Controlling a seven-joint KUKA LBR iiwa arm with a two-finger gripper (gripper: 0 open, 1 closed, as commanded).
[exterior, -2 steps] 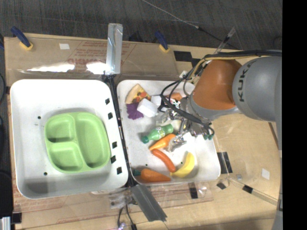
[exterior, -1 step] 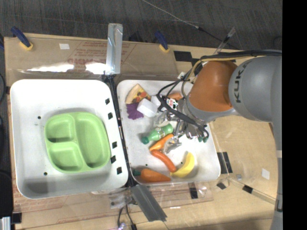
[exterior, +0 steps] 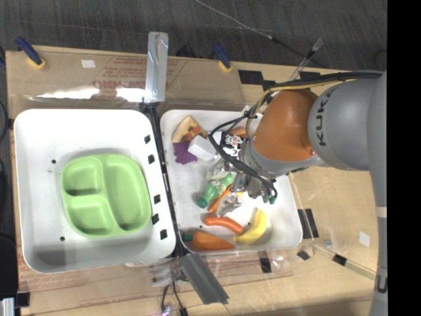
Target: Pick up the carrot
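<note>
Orange tapered carrot point(exterior: 212, 241) lies lengthwise along your right bin's near wall, below the gripper point(exterior: 231, 201); grip state unclear.

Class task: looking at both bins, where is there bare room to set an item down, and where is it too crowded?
Free: the left bin floor around the green divided plate, and the plate's own compartments. Crowded: the right bin, where the carrot, banana, pizza slice and other toys cluster under the gripper.

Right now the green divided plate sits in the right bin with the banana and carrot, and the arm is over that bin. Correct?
Not quite. The camera view shows the green divided plate in the left bin; the banana and carrot lie in the right bin, under the arm.
</note>
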